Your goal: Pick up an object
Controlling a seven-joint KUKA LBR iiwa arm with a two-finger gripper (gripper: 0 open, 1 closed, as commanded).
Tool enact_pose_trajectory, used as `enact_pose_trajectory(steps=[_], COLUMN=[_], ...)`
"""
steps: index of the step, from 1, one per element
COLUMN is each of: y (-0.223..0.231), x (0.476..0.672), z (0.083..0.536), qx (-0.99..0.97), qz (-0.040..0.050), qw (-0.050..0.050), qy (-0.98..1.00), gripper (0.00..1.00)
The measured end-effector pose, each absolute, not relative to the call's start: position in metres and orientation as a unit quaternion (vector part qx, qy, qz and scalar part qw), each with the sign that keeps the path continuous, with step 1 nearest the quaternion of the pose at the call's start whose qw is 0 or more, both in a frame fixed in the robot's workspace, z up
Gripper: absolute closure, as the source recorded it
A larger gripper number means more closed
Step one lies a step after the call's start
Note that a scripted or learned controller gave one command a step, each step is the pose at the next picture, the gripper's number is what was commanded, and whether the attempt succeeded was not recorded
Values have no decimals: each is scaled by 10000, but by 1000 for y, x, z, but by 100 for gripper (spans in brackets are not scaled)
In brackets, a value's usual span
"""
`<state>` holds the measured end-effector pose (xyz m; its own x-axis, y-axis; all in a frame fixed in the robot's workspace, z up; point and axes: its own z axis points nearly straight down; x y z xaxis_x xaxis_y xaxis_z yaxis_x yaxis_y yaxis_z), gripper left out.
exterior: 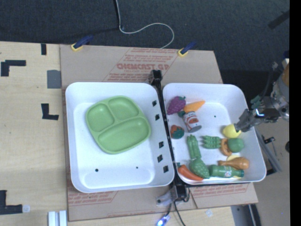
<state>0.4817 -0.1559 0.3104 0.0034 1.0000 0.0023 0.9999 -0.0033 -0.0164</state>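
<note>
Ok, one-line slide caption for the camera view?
Gripper at the right bin's edge beside a yellow toy; green divided plate in the left bin.

Light fell evenly from above, soft and diffuse, with no hard glare. The two white bins point(75, 126) were the brightest areas, close to washed out along their rims, while the dark carpet point(211, 13) at the far side stayed dim and grainy. Shadows were faint: a soft one lay under the green divided plate point(117, 124) and thin ones beside the toys on the right. The frame was low in resolution and slightly soft overall, and the gripper point(244, 121) at the right looked smeared and hard to resolve
</note>
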Motion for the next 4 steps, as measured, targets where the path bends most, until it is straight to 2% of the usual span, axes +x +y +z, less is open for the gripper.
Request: enact_pose_trajectory(steps=[1,2,3,4], y=[-130,-163,-228,-223], x=[484,488,483,483], z=[345,378,430,330], qx=[-7055,-7075,-7086,-7070], qz=[-6,-1,1,25], qw=[-7,-18,-39,47], qy=[-7087,-7067,-7056,-7072], gripper=[100,100,100,100])
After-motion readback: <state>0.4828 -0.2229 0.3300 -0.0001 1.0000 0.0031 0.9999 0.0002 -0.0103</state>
